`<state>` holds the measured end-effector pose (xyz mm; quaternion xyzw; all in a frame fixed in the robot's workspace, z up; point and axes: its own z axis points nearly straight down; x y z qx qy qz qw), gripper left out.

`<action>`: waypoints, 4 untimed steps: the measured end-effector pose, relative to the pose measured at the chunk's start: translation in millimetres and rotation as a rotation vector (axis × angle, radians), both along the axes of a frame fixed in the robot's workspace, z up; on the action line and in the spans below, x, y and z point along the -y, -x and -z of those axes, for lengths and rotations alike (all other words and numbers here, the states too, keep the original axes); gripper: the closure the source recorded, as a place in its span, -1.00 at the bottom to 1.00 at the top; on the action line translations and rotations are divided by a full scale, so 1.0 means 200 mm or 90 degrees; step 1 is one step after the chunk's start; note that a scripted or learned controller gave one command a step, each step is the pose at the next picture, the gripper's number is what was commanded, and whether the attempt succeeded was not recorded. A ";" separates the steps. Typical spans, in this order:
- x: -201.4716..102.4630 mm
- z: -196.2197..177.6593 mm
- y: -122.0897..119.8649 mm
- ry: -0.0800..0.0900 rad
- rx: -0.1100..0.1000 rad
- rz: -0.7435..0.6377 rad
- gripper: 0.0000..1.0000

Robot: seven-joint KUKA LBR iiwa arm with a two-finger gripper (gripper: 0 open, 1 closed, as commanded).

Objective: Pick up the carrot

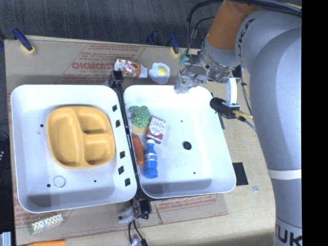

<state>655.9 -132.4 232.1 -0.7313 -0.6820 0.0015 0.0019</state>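
The carrot (138, 149), a slim orange stick, lies along the left wall of the right bin (205, 152), beside a blue bottle (150, 160). My gripper (183, 84) hangs over the bin's far rim, well up and to the right of the carrot. Nothing shows between its fingers.
A green corn-like toy (139, 116) and a red-and-white packet (156, 129) lie just above the carrot. The left bin (25, 137) holds a yellow divided tray (82, 136). A small carton (128, 68) and an egg toy (160, 72) sit on the cardboard behind the bins.
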 end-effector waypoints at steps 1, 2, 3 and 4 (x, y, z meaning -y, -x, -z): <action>-0.56 0.21 0.01 0.000 -0.001 0.100 1.00; -0.35 -0.14 0.20 0.001 0.001 0.176 1.00; -0.65 0.11 0.47 0.001 -0.002 0.255 1.00; -0.79 -0.13 0.90 0.001 -0.001 0.169 1.00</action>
